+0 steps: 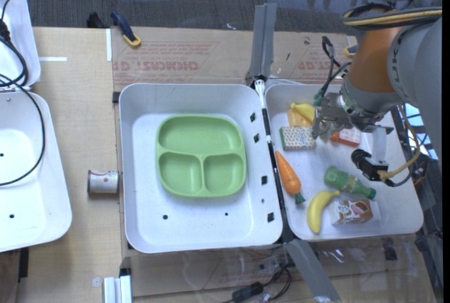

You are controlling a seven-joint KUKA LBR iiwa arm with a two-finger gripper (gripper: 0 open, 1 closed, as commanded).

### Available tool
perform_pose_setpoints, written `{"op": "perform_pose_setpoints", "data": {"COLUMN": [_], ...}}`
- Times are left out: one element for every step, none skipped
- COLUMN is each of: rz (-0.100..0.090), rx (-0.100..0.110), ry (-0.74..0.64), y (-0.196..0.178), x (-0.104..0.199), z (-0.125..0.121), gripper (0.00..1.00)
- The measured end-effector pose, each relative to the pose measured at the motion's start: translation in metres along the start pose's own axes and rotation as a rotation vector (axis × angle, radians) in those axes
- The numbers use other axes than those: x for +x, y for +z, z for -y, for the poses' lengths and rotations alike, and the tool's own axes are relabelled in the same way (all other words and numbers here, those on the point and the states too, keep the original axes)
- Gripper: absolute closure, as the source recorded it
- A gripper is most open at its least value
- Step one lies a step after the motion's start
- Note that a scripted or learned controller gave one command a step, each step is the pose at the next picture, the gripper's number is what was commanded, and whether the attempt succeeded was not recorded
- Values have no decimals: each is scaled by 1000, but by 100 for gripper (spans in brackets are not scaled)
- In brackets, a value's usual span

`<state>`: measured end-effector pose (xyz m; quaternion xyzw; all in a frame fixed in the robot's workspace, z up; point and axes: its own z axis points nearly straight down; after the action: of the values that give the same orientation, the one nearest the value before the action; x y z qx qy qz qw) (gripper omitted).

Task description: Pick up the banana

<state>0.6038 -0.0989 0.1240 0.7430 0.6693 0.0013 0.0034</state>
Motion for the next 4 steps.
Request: {"op": "perform_pose_setpoints", "data": {"rz": [2, 5, 5, 6], "rx": [10, 9, 10, 11], "ry": [511, 987, 988, 1017], "y": [-67, -113, -113, -67], "x": [95, 164, 164, 102], "z": [14, -29, -29, -15], "gripper": [100, 100, 0, 0]}}
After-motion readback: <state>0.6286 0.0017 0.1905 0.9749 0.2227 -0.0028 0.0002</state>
